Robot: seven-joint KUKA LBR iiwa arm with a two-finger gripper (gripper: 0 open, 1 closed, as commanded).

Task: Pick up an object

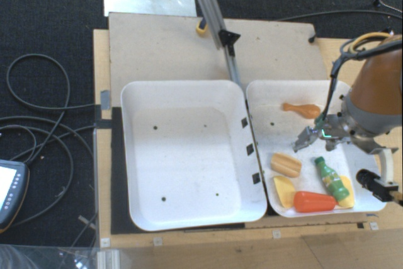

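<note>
Camera view, looking down at a slant: the pale tabletop (pixel 164 47) carries two shallow white plastic bins side by side. The left bin (pixel 135 198) has bare white floor with a few dark dots. The right bin (pixel 296 86) holds all the candidate objects: a tan drumstick-shaped toy (pixel 302 109) near its far side, an orange-brown bread-roll-shaped toy (pixel 286 165) near the middle, a yellow wedge-shaped piece (pixel 284 191) just below that, a red-orange carrot-shaped toy (pixel 313 201) along the near rim, and a green plastic bottle with a yellow label (pixel 330 180) lying tilted just beside the red piece. The grey arm with its orange band (pixel 378 82) reaches in from the right. Its gripper (pixel 307 138) hangs over the right bin, between the drumstick toy and the bread-roll toy, touching neither as far as can be judged. The fingers appear spread apart, with nothing seen between them. Judgement on progress: the pick is not yet made. All five objects lie on the bin floor and none is lifted. The gripper is positioned over open floor near the bread-roll toy, so what remains is to settle over one object, close on it, and raise it clear.
</note>
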